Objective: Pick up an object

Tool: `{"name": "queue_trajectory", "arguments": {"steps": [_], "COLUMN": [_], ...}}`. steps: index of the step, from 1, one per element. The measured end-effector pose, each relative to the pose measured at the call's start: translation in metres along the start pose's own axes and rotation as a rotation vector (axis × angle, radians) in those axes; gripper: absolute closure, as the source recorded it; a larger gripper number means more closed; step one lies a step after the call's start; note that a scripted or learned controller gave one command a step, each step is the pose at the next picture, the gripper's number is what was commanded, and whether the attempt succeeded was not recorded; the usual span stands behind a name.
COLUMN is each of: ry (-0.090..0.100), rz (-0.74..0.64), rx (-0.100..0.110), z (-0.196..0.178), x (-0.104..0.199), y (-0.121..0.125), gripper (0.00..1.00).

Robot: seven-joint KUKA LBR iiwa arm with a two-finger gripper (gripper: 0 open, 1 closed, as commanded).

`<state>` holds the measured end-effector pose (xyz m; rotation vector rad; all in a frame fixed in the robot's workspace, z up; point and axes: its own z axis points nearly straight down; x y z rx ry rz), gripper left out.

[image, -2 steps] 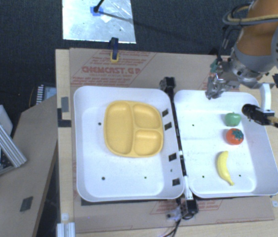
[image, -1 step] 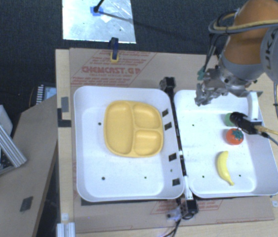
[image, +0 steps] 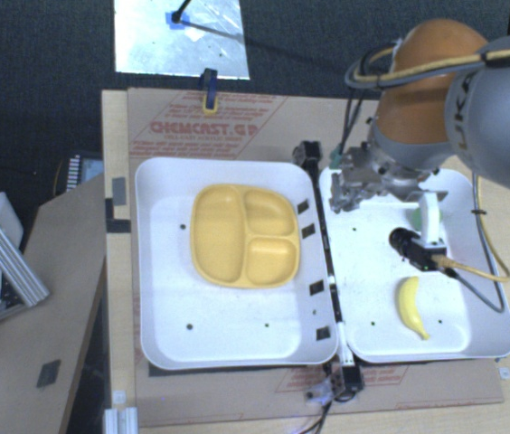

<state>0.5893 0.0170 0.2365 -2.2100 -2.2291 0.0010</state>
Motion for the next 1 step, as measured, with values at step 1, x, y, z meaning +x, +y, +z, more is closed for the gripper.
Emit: {"name": "queue_trajectory", "arguments": {"steps": [1], "ry": [0.000], "rz": [0.000], "rx": [-0.001], "z": [0.0101], "x": [0.0410], "y": [-0.0188], "gripper": [1.00]}}
